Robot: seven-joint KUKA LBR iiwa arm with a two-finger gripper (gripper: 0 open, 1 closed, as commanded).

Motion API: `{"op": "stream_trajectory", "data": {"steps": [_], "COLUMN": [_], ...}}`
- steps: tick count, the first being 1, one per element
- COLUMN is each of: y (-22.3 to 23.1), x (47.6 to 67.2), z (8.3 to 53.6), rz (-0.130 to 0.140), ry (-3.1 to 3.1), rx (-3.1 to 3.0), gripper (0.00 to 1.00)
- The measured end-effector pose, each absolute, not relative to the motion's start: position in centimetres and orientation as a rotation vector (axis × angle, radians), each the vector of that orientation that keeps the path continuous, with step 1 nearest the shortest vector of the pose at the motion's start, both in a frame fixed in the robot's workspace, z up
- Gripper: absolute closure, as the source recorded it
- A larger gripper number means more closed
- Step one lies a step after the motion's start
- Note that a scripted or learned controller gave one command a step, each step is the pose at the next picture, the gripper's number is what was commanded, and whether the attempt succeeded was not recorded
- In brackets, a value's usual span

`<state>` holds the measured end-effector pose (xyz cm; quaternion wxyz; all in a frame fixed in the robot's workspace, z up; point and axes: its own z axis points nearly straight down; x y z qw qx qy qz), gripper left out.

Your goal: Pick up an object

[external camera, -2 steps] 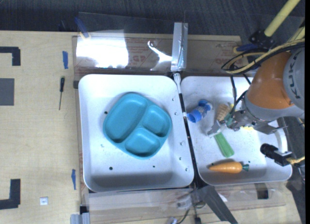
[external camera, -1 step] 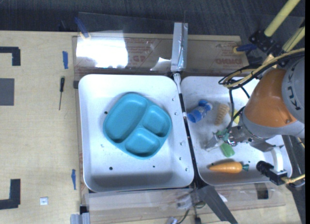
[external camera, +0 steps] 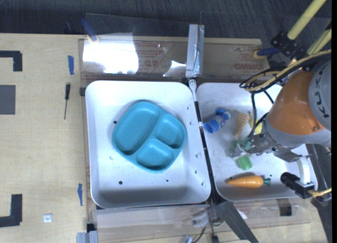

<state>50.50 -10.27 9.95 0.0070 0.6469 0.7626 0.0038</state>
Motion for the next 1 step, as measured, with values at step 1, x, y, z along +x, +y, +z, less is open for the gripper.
{"op": "stream_trajectory", "data": {"steps": [1], "y": [0.94], "x": [52.28], "z": [18.67], "rz": [0.01], "ry": [2.376], "rx": [2.053], "gripper": [1.0]}}
